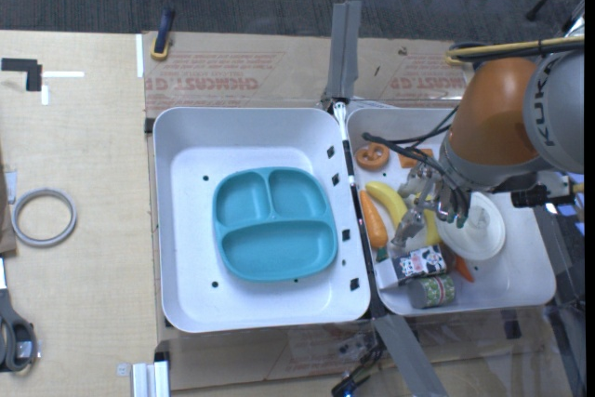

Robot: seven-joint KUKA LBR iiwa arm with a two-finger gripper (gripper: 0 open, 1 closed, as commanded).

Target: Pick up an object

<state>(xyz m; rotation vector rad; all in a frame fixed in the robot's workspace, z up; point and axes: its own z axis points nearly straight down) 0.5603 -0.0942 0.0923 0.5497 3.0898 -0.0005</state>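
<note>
The right bin (530, 284) holds several small items: a yellow banana (387, 200), an orange carrot (373, 220), a brown pretzel (373, 154), a black-and-white carton (420, 263), a green can (433, 292) and a white round dish (476, 230). My gripper (417, 217) hangs low over the banana's right end, its fingers pointing down-left beside the white dish. The grey and orange wrist (493, 121) covers the bin's back right. I see nothing held between the fingers.
The left bin (186, 274) holds a teal divided plate (275, 223). A grey divider post (345, 46) stands behind the bins. On the wooden bench to the left lie a tape ring (42, 217) and scissors (14, 339).
</note>
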